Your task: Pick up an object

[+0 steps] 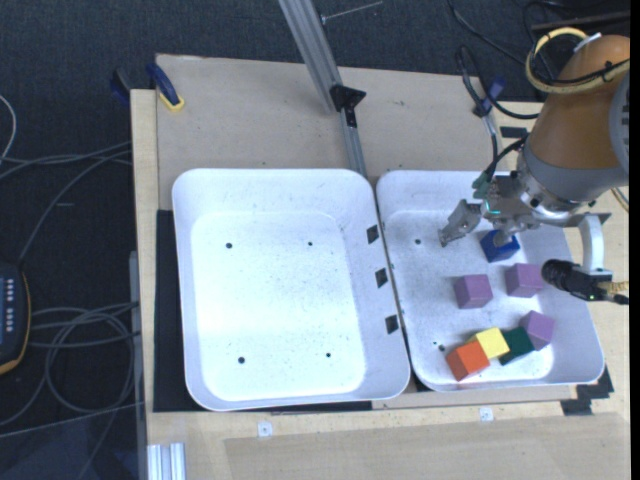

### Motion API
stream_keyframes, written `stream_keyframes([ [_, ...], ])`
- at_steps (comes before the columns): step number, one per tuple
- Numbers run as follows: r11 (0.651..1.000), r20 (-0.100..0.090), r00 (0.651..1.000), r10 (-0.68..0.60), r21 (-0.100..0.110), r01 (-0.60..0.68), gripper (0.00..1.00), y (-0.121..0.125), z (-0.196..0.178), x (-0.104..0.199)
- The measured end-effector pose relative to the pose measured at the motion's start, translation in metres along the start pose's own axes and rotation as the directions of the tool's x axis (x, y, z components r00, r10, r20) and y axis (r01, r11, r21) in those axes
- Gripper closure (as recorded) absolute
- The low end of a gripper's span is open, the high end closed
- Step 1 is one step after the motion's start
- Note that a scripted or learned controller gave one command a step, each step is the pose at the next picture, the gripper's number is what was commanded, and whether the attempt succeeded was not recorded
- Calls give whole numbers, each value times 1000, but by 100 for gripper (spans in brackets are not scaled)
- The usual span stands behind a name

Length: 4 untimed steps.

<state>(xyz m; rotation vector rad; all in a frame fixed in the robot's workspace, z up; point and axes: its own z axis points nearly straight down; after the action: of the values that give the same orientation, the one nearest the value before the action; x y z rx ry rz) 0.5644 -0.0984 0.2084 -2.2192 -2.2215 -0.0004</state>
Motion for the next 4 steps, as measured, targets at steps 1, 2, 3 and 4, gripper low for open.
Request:
stream_keyframes([
  [1, 1000, 0, 1000, 0, -1, 0, 0, 0, 0, 0],
  [2, 1000, 0, 1000, 2, 6, -2, 0, -3, 57, -9],
  [3, 1000, 0, 1000, 1, 6, -1, 0, -4, 111, -8],
  [4, 1000, -1, 1000, 0, -2, 0, 100, -2, 96, -8],
])
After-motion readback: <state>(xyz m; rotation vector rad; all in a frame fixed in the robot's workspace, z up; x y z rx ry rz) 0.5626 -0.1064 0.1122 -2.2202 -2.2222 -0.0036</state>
